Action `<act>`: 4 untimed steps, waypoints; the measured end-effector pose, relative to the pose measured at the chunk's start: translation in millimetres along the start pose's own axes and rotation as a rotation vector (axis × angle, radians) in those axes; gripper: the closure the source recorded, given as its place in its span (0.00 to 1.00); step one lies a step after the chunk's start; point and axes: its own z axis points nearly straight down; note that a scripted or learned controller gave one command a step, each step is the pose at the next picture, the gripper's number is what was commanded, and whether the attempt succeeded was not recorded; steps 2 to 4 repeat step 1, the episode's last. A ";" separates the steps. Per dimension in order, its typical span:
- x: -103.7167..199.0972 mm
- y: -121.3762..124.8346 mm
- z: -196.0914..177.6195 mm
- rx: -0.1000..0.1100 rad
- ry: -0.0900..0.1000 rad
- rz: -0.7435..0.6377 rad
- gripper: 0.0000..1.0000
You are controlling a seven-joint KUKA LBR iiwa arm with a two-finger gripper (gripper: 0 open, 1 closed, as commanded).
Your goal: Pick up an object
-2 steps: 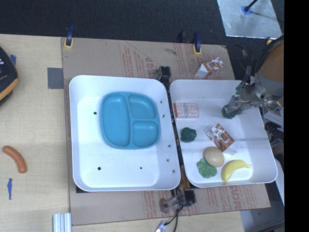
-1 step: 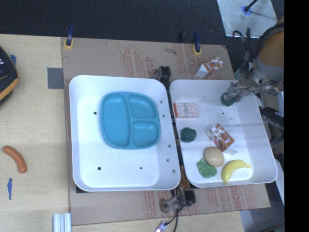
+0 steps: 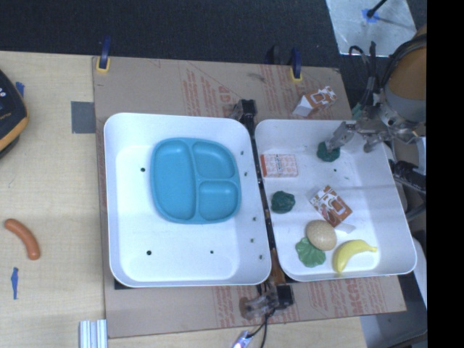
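Note:
My gripper (image 3: 354, 143) hangs over the far edge of the right bin (image 3: 377, 194), its fingers spread open with nothing between them. Its left fingertip (image 3: 336, 142) is right beside a small dark green object (image 3: 327, 152); whether they touch I cannot tell. The right bin also holds a red-and-white packet (image 3: 279, 165), a dark green lump (image 3: 283, 201), a brown-and-white carton (image 3: 331, 206), a beige egg-shaped item (image 3: 320, 235), a green leafy piece (image 3: 310, 254) and a yellow banana (image 3: 353, 254).
The left bin (image 3: 130, 230) holds a blue divided plate (image 3: 196, 180). A small carton (image 3: 315, 101) lies on the cardboard behind the right bin. On the bench at left lie a sausage (image 3: 23, 238) and a black-and-yellow device (image 3: 7, 114).

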 end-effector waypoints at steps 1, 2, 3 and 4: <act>-0.8 -0.3 44.4 0.002 0.000 -0.002 0.00; -0.8 -0.3 44.4 0.002 0.000 -0.002 0.00; -0.8 -0.3 44.4 0.002 0.000 -0.002 0.00; -0.8 -0.3 44.4 0.002 0.000 -0.002 0.00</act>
